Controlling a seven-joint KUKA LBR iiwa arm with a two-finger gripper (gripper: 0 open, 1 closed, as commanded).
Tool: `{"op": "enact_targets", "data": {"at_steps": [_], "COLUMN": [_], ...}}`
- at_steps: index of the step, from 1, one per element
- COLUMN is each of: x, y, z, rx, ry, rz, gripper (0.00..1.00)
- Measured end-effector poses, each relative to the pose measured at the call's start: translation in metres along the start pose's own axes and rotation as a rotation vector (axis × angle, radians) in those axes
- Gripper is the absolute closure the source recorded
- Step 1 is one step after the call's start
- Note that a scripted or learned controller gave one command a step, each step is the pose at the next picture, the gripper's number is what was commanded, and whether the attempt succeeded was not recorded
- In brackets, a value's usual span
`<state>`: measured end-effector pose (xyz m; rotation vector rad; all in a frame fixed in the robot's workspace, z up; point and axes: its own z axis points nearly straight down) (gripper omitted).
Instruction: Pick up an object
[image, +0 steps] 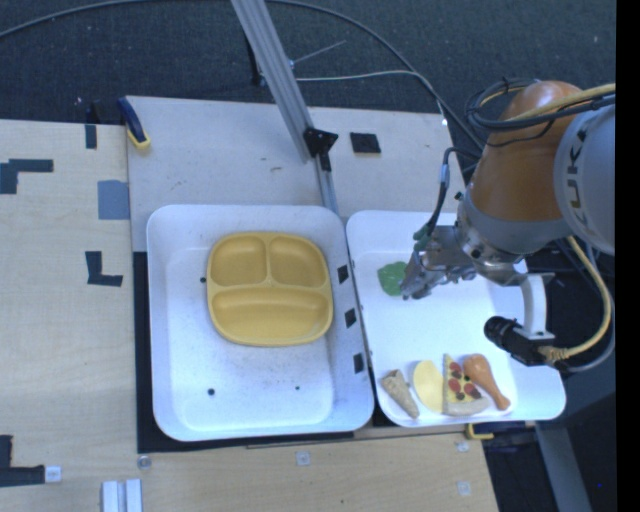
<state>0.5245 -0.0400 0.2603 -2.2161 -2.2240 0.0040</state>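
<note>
My gripper (418, 283) hangs low over the upper left of the right bin (440, 330), its dark fingers pointing down and left. A small green object (392, 275) lies in that bin just to the left of the fingertips, touching or nearly touching them; I cannot tell whether it is between them. Along the right bin's front edge lie several play-food pieces: a tan wedge (401, 392), a pale yellow slice (428, 384), a pizza slice (459, 388) and an orange drumstick (488, 381).
The left bin (180, 330) holds a yellow divided plate (269, 288). A slanted metal pole (285, 85) rises behind the bins. Black cables and a black fitting (515, 340) hang from the arm over the right bin's right side.
</note>
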Motion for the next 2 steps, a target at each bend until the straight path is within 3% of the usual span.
{"op": "enact_targets", "data": {"at_steps": [2], "x": [0.114], "y": [0.009], "z": [0.019], "rx": [-0.001], "ry": [0.000], "rz": [-0.002], "gripper": [1.00]}}
